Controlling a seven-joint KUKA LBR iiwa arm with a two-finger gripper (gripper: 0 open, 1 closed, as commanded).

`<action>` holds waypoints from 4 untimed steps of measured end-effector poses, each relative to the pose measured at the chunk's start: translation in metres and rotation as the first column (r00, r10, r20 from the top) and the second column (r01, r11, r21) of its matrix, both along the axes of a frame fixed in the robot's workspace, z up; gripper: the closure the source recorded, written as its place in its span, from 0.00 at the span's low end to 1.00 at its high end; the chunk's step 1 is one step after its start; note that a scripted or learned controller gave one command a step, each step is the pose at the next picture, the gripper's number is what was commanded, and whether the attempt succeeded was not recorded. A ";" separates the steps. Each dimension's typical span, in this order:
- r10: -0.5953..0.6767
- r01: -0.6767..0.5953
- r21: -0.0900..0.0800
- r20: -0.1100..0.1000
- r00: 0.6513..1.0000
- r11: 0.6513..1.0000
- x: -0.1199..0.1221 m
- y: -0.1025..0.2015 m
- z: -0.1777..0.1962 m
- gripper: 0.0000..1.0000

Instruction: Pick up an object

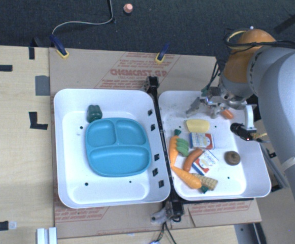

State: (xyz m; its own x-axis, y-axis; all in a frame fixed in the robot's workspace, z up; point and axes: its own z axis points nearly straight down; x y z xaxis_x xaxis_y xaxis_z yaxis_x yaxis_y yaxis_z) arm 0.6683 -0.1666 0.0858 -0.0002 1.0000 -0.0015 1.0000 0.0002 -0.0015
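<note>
Toy food (193, 156) lies heaped in the right bin (254, 184), within the arm's reach; the gripper (210, 105) hovers above, whether apart or together I cannot tell.

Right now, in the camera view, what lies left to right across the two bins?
Dark green object → blue divided plate → upper carrot → yellow block → brown round piece.
</note>
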 end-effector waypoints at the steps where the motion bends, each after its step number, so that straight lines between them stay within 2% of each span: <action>1: 0.000 0.000 -0.001 0.005 1.000 1.000 -0.064 -0.010 0.001 0.00; 2: 0.002 -0.002 0.000 0.007 1.000 1.000 -0.021 0.004 0.001 0.00; 3: 0.002 -0.002 -0.001 0.007 1.000 1.000 -0.021 0.004 0.011 1.00; 4: 0.002 -0.002 -0.001 0.007 1.000 1.000 -0.021 0.004 0.011 0.00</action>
State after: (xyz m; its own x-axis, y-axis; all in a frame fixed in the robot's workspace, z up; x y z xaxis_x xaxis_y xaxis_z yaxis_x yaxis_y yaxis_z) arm 0.6469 -0.1631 0.0964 -0.0023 1.0000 -0.0030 1.0000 0.0023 0.0053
